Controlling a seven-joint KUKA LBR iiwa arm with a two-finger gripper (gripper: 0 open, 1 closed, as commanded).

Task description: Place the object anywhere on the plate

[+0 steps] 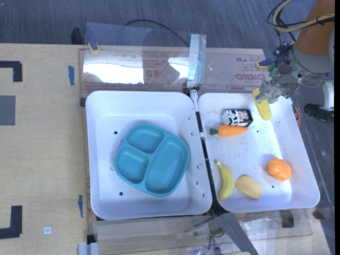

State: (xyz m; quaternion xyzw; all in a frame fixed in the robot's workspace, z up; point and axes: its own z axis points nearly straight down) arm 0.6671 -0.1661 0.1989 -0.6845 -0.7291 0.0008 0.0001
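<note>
The claw (264, 97) is up at the far right corner of the right-hand shallow white plastic bin (303, 158), and it's clamped on a small yellow oblong toy, maybe a corn cob or a pepper (263, 109), which hangs from it just over the bin's back edge, clear of the floor as far as I can judge. So my read is that the pick part is done or close to it, and the carry and the drop are still ahead. Just left of and below the claw sits a little black-and-white carton-looking toy (237, 117), with an orange toy carrot with a green tip (230, 131) touching its near side. Further toward the camera from the claw there's a round orange toy fruit (279, 169), then a pale yellow potato-shaped lump (248, 187), and a yellow toy banana (226, 180) just beside that. Way off to the claw's left, in the other white bin (101, 158), is the teal three-compartment plastic plate (153, 159), with nothing on it yet. Count: one claw, two bins, one plate, six toys total, one in the grip and five lying in the bin under the claw.
</note>
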